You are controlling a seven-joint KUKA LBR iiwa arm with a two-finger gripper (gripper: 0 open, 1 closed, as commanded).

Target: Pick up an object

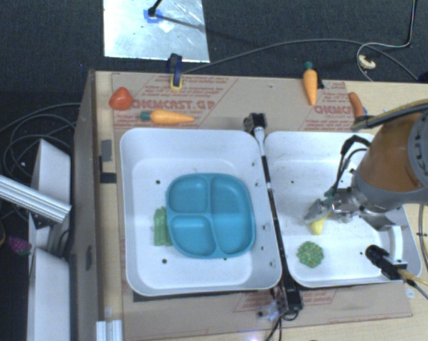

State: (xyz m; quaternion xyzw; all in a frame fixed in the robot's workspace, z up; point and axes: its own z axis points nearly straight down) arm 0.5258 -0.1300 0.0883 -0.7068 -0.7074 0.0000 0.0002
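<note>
In the right bin (299, 155) a small yellow piece (318, 226) lies near the middle, and a round green bumpy piece (311, 253) sits closer to the front wall. My gripper (326, 210) hangs low over this bin, just above and to the right of the yellow piece and seemingly touching it. The grey arm with its orange band comes in from the right. Nothing is visibly held.
The left bin (193, 148) holds a blue divided plate (210, 214) with a green piece (161, 227) at its left edge. On the cardboard behind the bins lie two carrots (168, 117) (311, 84), a red piece (120, 99) and an orange piece (356, 105).
</note>
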